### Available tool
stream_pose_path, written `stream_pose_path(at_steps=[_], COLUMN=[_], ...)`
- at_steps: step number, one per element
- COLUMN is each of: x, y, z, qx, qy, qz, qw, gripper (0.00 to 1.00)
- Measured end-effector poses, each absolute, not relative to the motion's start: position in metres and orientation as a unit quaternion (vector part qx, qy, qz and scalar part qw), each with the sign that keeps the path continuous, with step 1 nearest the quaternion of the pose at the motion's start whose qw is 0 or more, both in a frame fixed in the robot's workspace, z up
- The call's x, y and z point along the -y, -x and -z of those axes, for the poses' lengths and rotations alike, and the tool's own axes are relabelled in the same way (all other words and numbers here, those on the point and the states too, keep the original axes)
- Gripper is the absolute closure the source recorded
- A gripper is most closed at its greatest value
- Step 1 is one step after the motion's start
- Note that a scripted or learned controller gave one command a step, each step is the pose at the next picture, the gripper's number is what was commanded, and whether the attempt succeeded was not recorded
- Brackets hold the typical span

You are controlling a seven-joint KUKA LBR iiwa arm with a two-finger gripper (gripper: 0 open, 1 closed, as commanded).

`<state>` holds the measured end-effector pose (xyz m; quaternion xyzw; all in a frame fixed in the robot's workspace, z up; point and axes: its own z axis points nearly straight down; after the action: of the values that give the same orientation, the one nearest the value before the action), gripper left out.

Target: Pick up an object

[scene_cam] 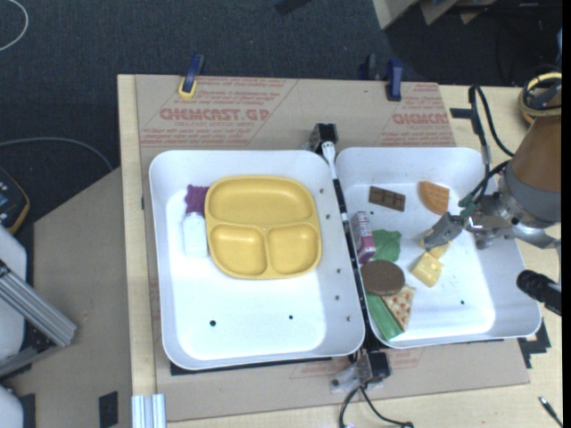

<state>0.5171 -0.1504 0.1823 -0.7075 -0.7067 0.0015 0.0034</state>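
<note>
Reaching in from the right, the hand (443, 232) hangs low over the right bin (477, 319), its grey fingers pointing down and left toward the yellow block (427, 267) just below them. Nothing shows between the fingers, and whether they are spread or closed I cannot tell at this slant.

The nearest candidates are that yellow block, the orange wedge (435, 196) just above the hand, and the brown bar (387, 199) further left. To do this step well, I judge the hand should settle squarely over one piece, straddle its narrow sides, and close only once low enough to catch it. The yellow block looks the easiest, since it lies apart from its neighbours.

Room is tighter toward the middle wall, where the pink tube (365, 236), green piece (387, 243), brown disc (384, 277) and speckled cracker (400, 306) crowd together, some overlapping. The lower right of the bin floor is open, giving clear space to lift away.

The left bin (250, 328) holds a yellow divided tray (263, 226), with a white bottle (194, 236) and purple item (195, 197) beside it.
</note>
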Motion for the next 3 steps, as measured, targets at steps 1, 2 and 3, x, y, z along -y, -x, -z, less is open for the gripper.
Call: stream_pose_path(at_steps=[1,2,3], x=[0.151,0.149,0.151], y=[-0.515,-0.514,-0.517], z=[-0.139,-0.086,-0.102], qx=[0.707,0.707,0.707], qy=[0.707,0.707,0.708], qz=[-0.0015,-0.0015,0.0017], qw=[0.004,0.004,-0.003], gripper=[0.0,0.0,1.0])
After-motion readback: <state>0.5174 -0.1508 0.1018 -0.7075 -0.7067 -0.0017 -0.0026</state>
